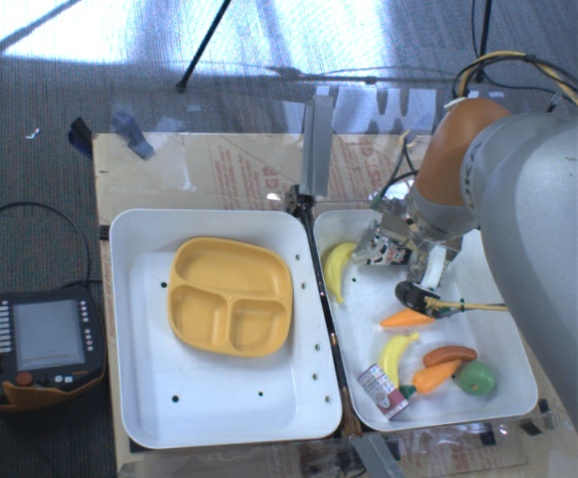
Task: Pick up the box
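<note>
The box (382, 390) is a small red and white carton lying at the front left of the right bin (508, 342), beside a small banana (397, 355). My gripper (397, 255) hangs over the back of that bin, below the orange wrist band, well behind the box and not touching it. Nothing shows between its tips.
The right bin also holds a larger banana (336, 269), a carrot (407, 319), a sausage (448, 355), another orange piece (436, 376) and a green fruit (476, 378). A yellow compartment tray (232, 295) lies in the left bin (140, 366). A teach pendant (42, 339) sits on the floor at left.
</note>
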You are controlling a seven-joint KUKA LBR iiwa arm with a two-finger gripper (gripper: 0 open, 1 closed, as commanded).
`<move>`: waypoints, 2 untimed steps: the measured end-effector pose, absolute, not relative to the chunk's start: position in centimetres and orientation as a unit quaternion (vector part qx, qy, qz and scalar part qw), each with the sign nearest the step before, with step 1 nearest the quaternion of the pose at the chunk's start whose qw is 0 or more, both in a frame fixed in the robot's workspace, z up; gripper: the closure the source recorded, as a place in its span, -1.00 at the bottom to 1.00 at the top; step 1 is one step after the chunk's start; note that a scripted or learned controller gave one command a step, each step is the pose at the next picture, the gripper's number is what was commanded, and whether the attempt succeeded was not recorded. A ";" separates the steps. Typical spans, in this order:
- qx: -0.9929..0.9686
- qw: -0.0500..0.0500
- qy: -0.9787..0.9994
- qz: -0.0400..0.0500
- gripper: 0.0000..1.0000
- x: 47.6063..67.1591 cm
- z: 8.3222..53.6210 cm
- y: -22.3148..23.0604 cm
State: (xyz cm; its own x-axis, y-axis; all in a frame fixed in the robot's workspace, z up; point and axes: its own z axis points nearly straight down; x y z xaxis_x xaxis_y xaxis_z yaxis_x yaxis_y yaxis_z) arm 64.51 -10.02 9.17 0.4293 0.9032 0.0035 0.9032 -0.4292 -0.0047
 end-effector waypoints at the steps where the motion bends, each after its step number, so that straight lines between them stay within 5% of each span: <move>1: -0.841 0.002 -0.541 0.002 -1.00 59.1 8.6 -10.5; 2: -0.836 0.013 -0.549 0.011 -1.00 63.8 8.5 -11.1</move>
